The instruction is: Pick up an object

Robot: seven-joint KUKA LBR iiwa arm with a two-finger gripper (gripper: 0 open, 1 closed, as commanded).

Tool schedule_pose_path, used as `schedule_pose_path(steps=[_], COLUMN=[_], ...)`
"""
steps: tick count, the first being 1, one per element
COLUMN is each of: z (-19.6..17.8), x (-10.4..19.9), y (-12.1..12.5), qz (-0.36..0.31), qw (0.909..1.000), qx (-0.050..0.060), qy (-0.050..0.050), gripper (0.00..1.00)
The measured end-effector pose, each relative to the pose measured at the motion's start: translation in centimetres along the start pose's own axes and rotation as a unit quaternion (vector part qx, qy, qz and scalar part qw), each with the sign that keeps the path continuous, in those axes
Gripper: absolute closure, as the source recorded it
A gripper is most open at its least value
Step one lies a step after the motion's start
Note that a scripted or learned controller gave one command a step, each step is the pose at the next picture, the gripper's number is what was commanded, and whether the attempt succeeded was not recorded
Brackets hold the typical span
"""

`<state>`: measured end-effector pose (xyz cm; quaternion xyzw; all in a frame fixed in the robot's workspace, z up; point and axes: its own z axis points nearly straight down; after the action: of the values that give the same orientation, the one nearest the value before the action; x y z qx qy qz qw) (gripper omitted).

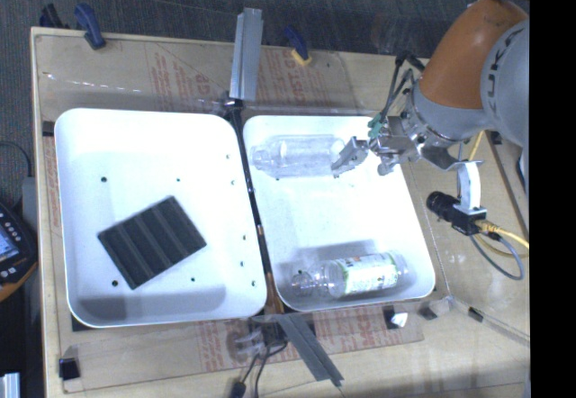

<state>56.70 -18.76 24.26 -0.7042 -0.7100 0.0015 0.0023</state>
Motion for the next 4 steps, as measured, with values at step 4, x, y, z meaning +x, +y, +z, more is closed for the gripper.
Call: schedule_pose_path(steps=[4], z=[-1.3], x=[-1.8], y=[-9.0], qz=[-0.126], qw=[0.9921], qx=[-0.003], qy=[-0.002], gripper=[0.00])
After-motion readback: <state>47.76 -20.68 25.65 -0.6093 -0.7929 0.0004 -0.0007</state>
